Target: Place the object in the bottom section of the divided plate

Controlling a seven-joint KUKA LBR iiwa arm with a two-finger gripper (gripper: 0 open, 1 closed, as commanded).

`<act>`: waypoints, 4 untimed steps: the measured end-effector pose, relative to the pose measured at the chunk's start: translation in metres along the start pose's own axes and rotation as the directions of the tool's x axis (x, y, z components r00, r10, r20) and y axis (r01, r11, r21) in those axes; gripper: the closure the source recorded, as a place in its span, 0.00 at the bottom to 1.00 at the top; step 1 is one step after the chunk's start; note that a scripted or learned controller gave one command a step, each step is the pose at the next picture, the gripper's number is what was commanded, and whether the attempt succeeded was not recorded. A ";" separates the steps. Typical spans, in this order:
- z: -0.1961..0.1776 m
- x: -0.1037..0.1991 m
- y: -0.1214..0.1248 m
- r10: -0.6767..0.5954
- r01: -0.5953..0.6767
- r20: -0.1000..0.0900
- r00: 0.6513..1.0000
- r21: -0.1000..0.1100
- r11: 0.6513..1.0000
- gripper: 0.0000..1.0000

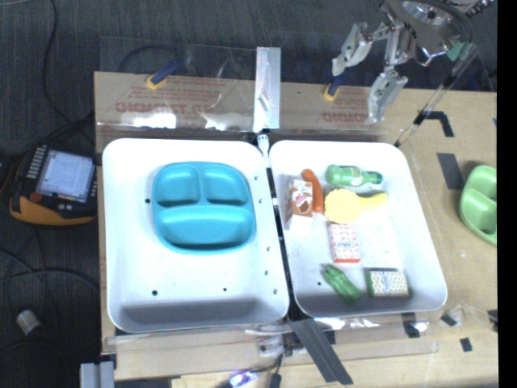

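A blue divided plate [202, 204] lies in the left white bin [129, 281], with two small sections at the back and one wide section at the front. The right white bin [420, 241] holds a green bottle [353, 175], a yellow flat piece [349, 204], an orange sausage-like piece [313, 188], a red-and-white packet [300, 198], a red-patterned box [345, 242], a green pickle-like piece [342, 284] and a small checkered box [387, 282]. My gripper [367, 67] hangs open above the bench's back edge, beyond the right bin, with nothing between its fingers.
A metal divider post [267, 87] stands at the back between the bins. A lime green object [482, 200] sits on the bench to the right. A handheld device [52, 184] lies on the floor at the left.
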State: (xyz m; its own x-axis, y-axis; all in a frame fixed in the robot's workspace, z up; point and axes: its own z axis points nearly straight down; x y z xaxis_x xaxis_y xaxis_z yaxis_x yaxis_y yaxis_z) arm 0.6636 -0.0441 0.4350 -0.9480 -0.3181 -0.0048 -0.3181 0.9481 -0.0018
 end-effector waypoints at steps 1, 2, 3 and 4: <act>0.145 0.030 0.060 0.087 -0.087 -0.002 0.996 -0.004 0.996 0.00; 0.059 -0.007 0.057 0.015 -0.015 0.000 1.000 0.000 1.000 0.00; 0.000 -0.011 0.016 -0.234 0.234 0.001 0.972 0.001 0.972 0.00; 0.026 -0.013 0.020 -0.466 0.466 0.000 0.885 -0.002 0.885 0.00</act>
State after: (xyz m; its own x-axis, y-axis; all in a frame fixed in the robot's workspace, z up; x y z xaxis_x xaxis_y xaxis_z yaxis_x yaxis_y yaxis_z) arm 0.6692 -0.0210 0.4093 -0.6903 -0.7235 -0.0038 -0.7235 0.6904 -0.0014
